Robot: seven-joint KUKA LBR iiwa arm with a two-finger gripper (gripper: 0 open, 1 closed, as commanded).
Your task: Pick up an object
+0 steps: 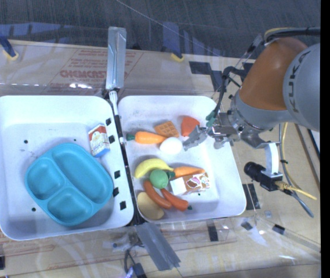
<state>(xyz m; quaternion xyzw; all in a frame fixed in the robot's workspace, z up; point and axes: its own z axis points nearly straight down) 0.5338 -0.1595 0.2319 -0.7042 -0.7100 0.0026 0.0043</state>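
Around the white egg (170, 146) lie a carrot (149, 137), a waffle (167, 128) and a banana (151, 166). The claw (195, 138) hangs just right of the egg, arm reaching from the right; whether it grips anything, I cannot tell.

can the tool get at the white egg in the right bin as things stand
Probably yes. The tool hangs just right of the egg, whose top is uncovered; the carrot and waffle crowd its left and upper sides.

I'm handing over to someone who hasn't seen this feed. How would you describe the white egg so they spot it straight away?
Look in the right bin, the one crowded with toy food. Near its middle, just left of the end effector, lies the egg, with an orange carrot to its left and a waffle-patterned cracker above. It is the only plain white, rounded piece among coloured ones.
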